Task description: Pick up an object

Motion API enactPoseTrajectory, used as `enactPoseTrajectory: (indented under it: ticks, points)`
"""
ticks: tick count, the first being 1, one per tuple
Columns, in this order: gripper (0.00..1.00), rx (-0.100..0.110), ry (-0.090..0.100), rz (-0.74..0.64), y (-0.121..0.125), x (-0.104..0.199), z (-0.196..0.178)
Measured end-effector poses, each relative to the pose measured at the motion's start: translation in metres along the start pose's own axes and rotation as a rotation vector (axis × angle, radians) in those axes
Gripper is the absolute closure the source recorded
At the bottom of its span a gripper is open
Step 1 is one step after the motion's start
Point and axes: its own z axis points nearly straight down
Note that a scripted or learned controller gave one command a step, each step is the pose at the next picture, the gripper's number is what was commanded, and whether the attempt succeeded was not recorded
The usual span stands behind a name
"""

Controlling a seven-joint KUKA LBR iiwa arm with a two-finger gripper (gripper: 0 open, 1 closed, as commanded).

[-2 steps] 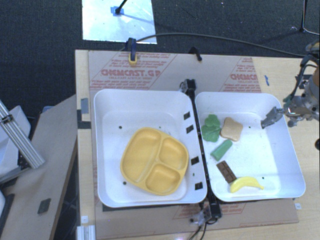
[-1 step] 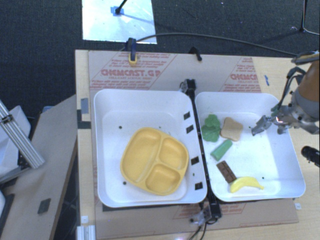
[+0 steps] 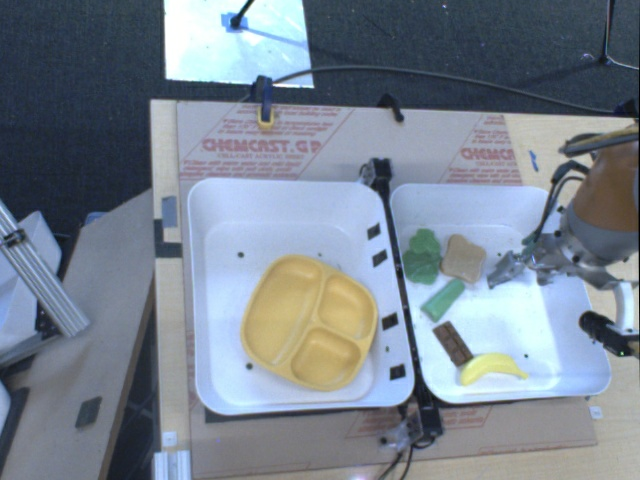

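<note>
The pincer [image 3: 505,267] hovers in the right bin [image 3: 580,368]; its grip state I cannot tell. The tan block [image 3: 464,257] lies just to its left.

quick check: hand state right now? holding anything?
Hand: over the right bin, just right of the tan block. Nothing seen between its fingers; open or closed cannot be told from this view.

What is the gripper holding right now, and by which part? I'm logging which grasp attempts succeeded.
Nothing is visibly held. The gripper hovers in the right bin, just right of the tan block, with no object seen in it.
</note>
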Motion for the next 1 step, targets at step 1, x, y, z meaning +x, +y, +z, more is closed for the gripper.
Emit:
enactPoseTrajectory:
  ticks: [1]
  points:
    - [0.0,-0.001,0.0,0.0,0.0007,0.0003,0.0232]
